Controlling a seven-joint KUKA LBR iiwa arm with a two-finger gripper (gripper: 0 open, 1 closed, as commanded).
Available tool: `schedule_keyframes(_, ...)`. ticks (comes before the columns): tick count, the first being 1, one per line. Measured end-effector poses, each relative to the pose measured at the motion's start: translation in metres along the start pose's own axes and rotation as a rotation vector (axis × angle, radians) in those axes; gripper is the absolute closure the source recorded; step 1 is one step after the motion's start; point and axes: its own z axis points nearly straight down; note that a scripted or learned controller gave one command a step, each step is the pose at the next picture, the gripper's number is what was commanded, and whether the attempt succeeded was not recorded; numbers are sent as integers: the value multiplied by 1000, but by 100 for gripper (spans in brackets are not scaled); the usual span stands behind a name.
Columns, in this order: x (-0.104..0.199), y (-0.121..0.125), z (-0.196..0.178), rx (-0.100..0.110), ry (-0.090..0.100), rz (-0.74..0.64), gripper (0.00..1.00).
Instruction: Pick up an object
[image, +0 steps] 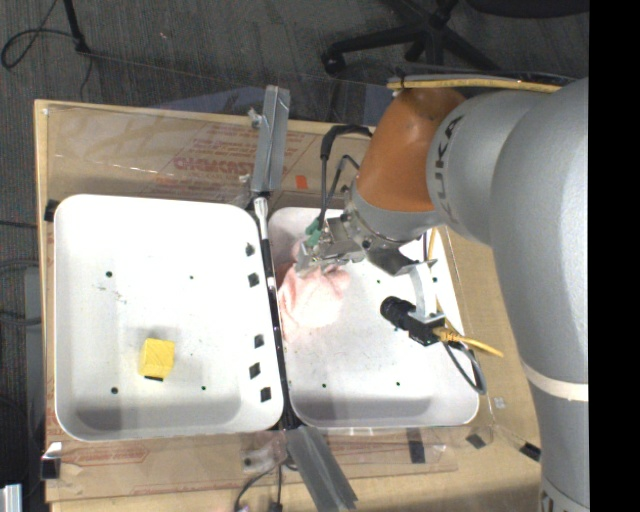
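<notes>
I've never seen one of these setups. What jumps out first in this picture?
The big grey arm with its orange band fills the right side, reaching down into the right bin. Its gripper sits right over a pale pink cloth by the bin's left wall. In the left bin, one small yellow block lies alone.

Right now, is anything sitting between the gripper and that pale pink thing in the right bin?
Nothing visible is. The gripper hangs right at the upper edge of the pale pink object in the right bin, with no other item between them. The yellow block lies apart in the left bin.
</notes>
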Motion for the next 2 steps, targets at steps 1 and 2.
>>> schedule_keyframes(1,-64,42,-54,-3,-1,-61,100)
schedule_keyframes(2,-54,61,-19,-1,1,-166,100)
